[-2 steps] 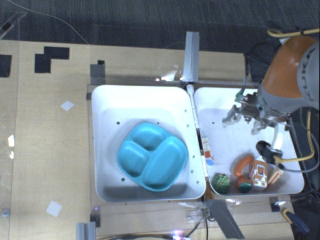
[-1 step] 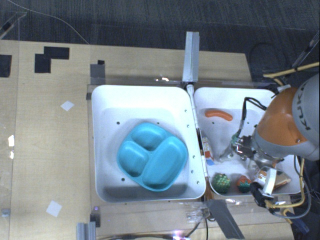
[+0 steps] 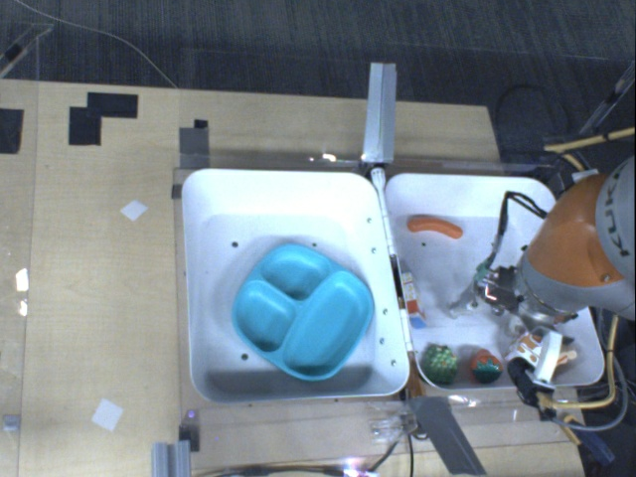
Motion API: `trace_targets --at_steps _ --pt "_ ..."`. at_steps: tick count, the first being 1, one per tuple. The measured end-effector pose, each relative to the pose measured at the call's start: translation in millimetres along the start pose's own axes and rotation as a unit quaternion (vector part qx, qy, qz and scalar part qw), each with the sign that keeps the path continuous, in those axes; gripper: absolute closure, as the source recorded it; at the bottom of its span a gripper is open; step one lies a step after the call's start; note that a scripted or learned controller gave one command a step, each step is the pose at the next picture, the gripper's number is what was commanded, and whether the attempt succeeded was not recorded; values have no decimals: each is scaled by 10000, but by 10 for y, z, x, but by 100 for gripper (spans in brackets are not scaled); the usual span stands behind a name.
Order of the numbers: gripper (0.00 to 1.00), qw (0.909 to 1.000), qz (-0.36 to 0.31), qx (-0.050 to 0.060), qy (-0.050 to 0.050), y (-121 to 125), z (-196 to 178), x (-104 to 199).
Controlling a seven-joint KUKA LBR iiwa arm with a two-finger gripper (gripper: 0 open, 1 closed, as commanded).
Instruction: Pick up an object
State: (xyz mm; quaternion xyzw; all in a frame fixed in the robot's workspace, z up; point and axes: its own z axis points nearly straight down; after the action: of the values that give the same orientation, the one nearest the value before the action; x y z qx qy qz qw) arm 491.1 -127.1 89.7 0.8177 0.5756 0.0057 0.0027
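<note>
In right bin (image 3: 527,192): arm at 3 o'clock, tool (image 3: 475,296) state unclear; sausage (image 3: 434,227) at 11, balls (image 3: 441,363) at 6. Left bin (image 3: 209,217): blue tray (image 3: 303,311).

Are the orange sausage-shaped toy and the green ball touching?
Apart. The camera view shows the orange sausage-shaped toy near the right bin's far wall and the green ball by its near wall, bare white floor between.
</note>
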Motion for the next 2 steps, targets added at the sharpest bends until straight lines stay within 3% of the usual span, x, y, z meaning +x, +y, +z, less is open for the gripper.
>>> trace_targets --at_steps 1,2 --pt "0 9988 -477 38 -24 486 -535 328" --pt "0 9969 -789 39 -28 1571 -168 746"
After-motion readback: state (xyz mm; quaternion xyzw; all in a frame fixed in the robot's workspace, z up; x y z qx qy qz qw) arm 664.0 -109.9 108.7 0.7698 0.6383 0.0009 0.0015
